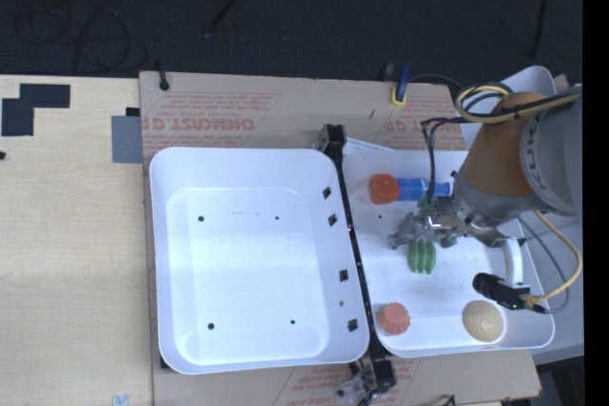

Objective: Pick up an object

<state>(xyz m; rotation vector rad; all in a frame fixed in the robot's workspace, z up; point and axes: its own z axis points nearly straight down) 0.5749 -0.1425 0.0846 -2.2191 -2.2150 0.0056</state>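
1. The green ribbed object (422, 259) lies on the floor of the right bin (440, 301), about in the middle of it, standing roughly end-on to me.
2. The gripper (421, 234) hangs right over the top end of that green piece, so close that the two seem to meet. From here I cannot tell whether it is open or closed, or whether it has any hold on the piece.
3. Up toward the far wall of the same bin, an orange round piece (383, 188) sits touching a blue cylinder (411, 188) that lies on its side to the right of it.
4. Near the front wall there is a pinkish-orange round thing (392, 319) close to the bin's left edge, and a tan ball (483, 320) in the front right corner, well apart from it.
5. The grey arm (557, 157) with its orange band (504, 152) comes in over the right bin's right-hand side.
6. The left bin (247, 261) sits just beside the right one, their rims touching.
7. Both bins rest on a sheet of printed cardboard (238, 109) on the pale bench (67, 252).
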